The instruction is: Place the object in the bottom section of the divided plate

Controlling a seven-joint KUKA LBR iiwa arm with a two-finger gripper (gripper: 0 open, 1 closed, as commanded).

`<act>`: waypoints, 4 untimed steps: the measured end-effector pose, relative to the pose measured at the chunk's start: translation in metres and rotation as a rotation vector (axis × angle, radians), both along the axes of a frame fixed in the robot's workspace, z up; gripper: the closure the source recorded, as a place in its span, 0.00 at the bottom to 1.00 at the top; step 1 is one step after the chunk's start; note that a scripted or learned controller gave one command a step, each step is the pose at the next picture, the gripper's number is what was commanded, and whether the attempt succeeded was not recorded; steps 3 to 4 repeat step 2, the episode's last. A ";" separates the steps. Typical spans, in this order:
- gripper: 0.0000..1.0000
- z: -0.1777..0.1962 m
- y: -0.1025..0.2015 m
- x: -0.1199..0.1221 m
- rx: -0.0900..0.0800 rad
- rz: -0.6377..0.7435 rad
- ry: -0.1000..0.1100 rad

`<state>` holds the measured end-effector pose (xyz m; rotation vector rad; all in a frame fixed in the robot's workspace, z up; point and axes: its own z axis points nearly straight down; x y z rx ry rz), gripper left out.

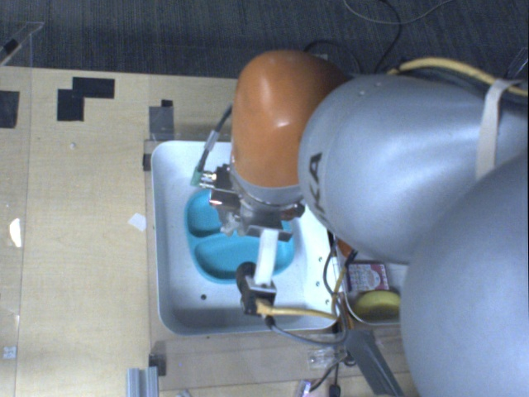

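A blue divided plate (207, 236) lies in the left white bin (169, 222). Its left side and lower section show, and the rest is hidden under the arm. My gripper (241, 220) hangs over the plate's middle, below the orange band (277, 114) of the wrist. The wrist blocks the view of anything in the gripper or under it.
The grey arm covers most of the right bin. In the part that shows lie a yellow-green rounded object (376, 304) and a small red and white packet (368, 278). The bench to the left is bare wood with black markers (83, 98).
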<state>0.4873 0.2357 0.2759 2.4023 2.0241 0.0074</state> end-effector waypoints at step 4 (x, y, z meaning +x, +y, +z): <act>1.00 -0.183 -0.024 0.003 0.008 0.007 -0.009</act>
